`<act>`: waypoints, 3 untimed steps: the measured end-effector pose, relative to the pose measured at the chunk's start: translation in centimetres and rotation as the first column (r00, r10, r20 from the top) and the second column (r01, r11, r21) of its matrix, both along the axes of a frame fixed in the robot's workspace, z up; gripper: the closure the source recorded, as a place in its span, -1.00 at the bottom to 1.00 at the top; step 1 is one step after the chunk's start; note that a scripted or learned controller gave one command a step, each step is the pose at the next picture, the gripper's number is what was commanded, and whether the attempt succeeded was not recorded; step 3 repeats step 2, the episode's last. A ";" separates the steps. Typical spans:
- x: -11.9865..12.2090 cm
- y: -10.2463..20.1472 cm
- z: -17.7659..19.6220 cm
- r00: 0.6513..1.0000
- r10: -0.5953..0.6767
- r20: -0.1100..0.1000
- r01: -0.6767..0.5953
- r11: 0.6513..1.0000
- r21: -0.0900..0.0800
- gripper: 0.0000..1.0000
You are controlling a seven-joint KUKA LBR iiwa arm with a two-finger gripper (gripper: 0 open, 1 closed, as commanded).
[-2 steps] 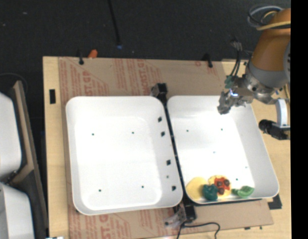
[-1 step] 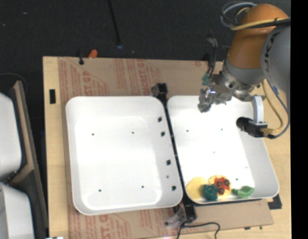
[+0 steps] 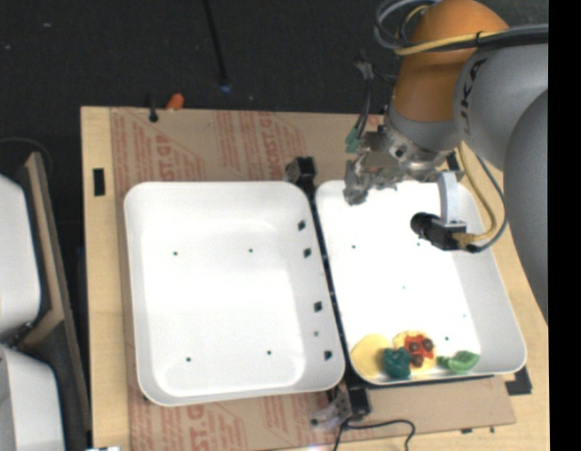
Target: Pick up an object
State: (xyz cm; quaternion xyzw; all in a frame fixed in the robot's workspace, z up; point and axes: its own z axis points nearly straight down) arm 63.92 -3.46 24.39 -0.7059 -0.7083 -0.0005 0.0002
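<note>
Several small objects lie at the near edge of the right bin (image 3: pixel 460 280): a pale yellow disc (image 3: pixel 369 351), a teal piece (image 3: pixel 396 365), a red and orange piece (image 3: pixel 418 344) and a green piece (image 3: pixel 459 360). My gripper (image 3: pixel 358 184) hangs over the far left corner of the right bin, well away from those objects. Nothing shows between its fingers.
The left bin (image 3: pixel 225 289) sits beside the right one on a cardboard-covered bench (image 3: pixel 206 144). A black cable end (image 3: pixel 435 229) dangles over the right bin below the wrist. Black clips (image 3: pixel 319 305) line the seam between the bins.
</note>
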 end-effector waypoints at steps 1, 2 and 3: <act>0.7 5.1 -1.1 1.000 0.000 -0.001 0.000 1.000 0.000 1.00; 0.7 10.5 -1.8 1.000 0.000 -0.001 0.000 1.000 0.000 1.00; 0.7 10.5 -1.8 1.000 0.000 -0.001 0.000 1.000 0.000 1.00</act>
